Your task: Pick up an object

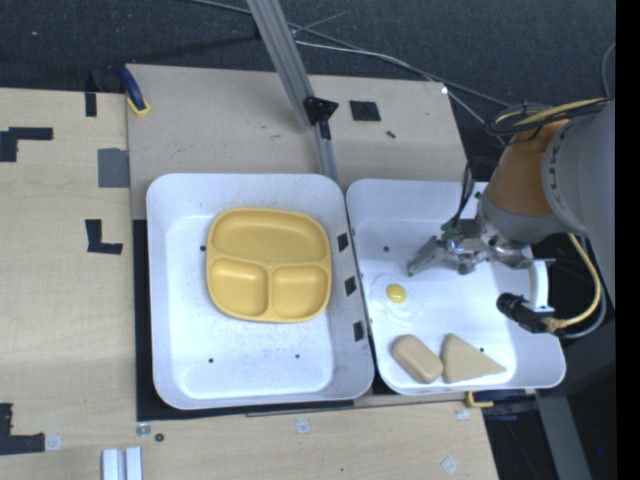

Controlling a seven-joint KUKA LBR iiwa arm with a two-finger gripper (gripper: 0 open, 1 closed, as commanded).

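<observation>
Two white bins sit side by side on the surface. The left bin (180, 368) holds one yellow divided plate (268, 264) with three compartments, lying flat near its middle. The right bin (385, 203) holds three small things: one fried egg toy (396, 295) with a yellow yolk, left of centre, plus one tan bread roll (416, 358) and one tan wedge (468, 359), just beside each other along the near edge. The tool (418, 263) hangs above the right bin, up and right of the egg, with nothing visible between its tips. Its fingers blur together against the white floor, so whether they are parted or closed is unclear. The arm's grey body is cut off at the right.
</observation>
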